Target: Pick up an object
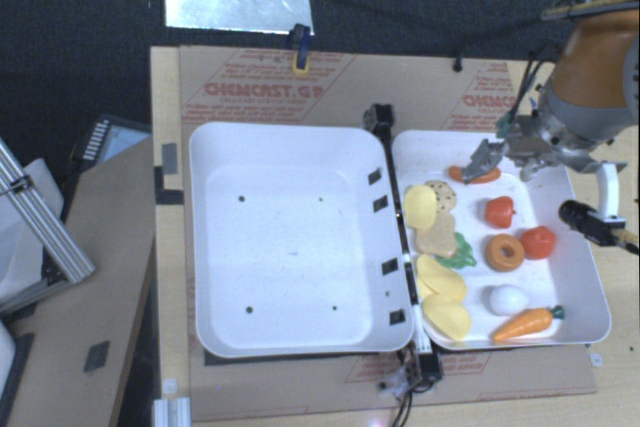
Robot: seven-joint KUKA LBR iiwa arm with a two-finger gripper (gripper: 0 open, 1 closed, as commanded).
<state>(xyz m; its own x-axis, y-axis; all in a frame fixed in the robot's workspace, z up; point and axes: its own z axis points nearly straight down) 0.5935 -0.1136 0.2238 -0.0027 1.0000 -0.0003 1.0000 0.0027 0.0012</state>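
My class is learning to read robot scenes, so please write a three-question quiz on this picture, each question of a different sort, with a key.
1. True or false: the toy foods lie in the left bin.
2. Multiple choice: what lies nearest the gripper? A) the carrot B) the small orange-red sausage-shaped piece C) the white egg
3. Fill in: the brown ring-shaped toy between the two red pieces is a ____.

Key
1. False: they lie in the right bin.
2. B
3. doughnut
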